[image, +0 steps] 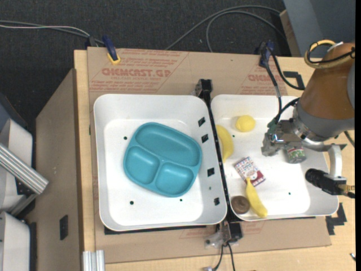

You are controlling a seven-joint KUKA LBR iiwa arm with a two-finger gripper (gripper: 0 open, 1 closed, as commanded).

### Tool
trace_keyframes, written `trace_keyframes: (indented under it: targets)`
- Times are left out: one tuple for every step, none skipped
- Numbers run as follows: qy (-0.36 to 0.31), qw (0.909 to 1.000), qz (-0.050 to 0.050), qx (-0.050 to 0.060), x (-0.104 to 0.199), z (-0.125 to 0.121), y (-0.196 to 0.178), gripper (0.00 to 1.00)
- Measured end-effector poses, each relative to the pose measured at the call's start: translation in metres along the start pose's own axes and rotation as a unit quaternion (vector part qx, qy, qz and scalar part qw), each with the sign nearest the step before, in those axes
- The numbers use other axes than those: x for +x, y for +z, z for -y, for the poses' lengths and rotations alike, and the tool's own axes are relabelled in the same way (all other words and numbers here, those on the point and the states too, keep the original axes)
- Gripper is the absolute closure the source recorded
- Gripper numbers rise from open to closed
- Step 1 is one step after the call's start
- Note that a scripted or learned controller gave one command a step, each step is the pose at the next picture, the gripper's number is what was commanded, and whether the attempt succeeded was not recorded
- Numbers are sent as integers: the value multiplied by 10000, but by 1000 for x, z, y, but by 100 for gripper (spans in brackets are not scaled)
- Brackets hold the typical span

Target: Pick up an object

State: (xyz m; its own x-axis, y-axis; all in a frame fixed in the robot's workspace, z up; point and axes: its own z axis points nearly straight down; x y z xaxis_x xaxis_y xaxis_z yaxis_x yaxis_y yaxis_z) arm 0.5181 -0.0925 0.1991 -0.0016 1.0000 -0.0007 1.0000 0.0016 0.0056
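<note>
Cardboard bench (141, 66) under two white bins (107, 151)

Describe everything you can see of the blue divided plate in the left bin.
The blue divided plate is a teal, rounded-corner dish that looks like smooth moulded plastic. Raised ridges split it into three compartments: one long section along the far side and two smaller ones nearer the camera. It lies flat and right way up, turned at a slight angle, about midway across the floor of the left bin. Nothing lies in it, and it touches only the bin floor, away from the walls.
</note>
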Motion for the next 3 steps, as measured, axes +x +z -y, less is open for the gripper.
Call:
trace_keyframes:
  targets:
    - [-3, 10000, -1, 2, 6, -2, -45, 100]
    - [0, 10000, -2, 8, 6, -3, -71, 100]
    - [-21, 10000, -8, 16, 51, -24, -73, 100]
